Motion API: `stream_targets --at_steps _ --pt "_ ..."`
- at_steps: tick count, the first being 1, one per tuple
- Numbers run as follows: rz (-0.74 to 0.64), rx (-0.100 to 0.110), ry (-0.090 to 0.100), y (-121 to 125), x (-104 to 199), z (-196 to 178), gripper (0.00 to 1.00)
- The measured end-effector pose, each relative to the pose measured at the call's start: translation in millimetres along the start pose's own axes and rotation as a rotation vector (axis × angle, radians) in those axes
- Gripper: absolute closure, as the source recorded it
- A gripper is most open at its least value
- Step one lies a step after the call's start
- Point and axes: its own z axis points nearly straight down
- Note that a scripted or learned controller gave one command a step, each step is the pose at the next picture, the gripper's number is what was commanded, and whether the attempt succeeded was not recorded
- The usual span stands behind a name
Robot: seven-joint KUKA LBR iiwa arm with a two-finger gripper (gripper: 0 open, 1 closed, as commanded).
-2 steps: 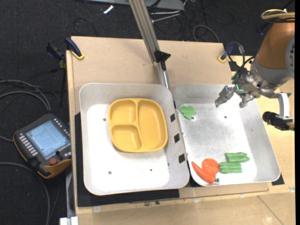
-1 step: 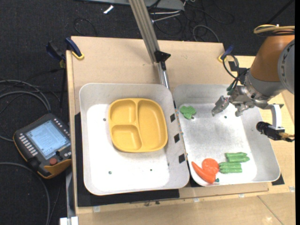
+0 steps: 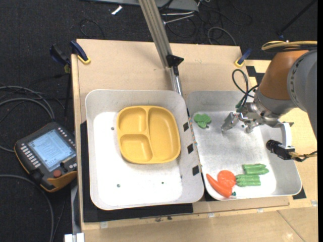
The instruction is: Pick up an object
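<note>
Nothing lifted yet: gripper (image 3: 240,123) over the right bin (image 3: 287,185), fingers spread apart with nothing between them.

Four toy foods on offer in that bin, all lying flat on its floor: small green leafy piece (image 3: 202,120) at the far left, just left of the gripper; red tomato (image 3: 226,178), orange carrot (image 3: 218,186) and two green pods (image 3: 251,175) clustered along the near edge, well apart from the fingers. Left to do, by the look of it: choose one, descend, close, raise. Yellow divided plate (image 3: 149,134) in the left bin (image 3: 101,185).

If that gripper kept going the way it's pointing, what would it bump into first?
Probably the bare floor of the right bin. The gripper points down and leftward; the green toy lies further along, though depth is hard to judge.
</note>
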Motion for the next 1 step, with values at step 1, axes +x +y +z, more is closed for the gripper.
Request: stream_targets --at_steps 1 --pt "0.0 -0.006 -0.002 1.6 -0.5 -13.9 1.0"
